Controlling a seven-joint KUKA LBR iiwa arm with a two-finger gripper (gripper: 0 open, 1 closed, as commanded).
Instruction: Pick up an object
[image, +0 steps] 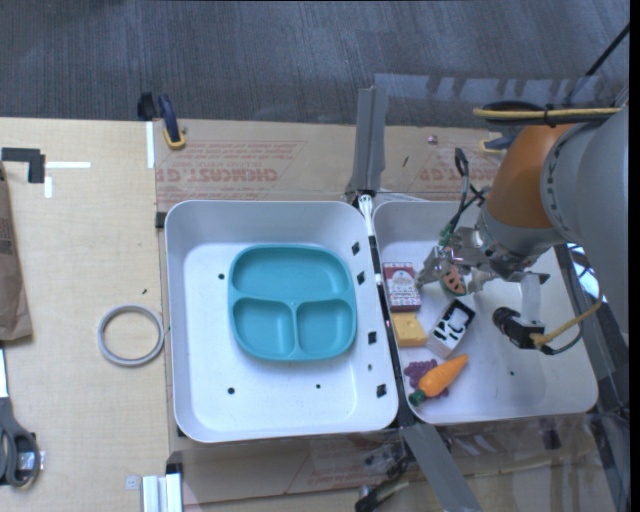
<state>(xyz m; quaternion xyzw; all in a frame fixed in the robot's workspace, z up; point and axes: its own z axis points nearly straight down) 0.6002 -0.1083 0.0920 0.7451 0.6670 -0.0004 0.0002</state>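
1. Your gripper (452, 268) hangs low over the far part of the right bin (520, 395), with the grey arm (590, 170) reaching in from the right. You cannot tell from this view whether it is spread or pressed together, and nothing shows clearly pinched in it.
2. The closest candidates lie just near and left of it: a small red box (401, 285) against the bin's left wall, a yellow block (407, 328) nearer than that, and a black-and-white card (452, 325) almost straight under the wrist.
3. The card's long axis runs at a slant, far-right to near-left; judge your approach across its short side.
4. Further toward the near edge lies a toy carrot (440, 378), pointing far-right, with a purple piece (417, 372) touching its leafy end.
5. The items crowd together by the left wall, so a descent may nudge a neighbour.
6. The left bin (190, 330) holds a teal divided plate (293, 302), well apart from the tool.
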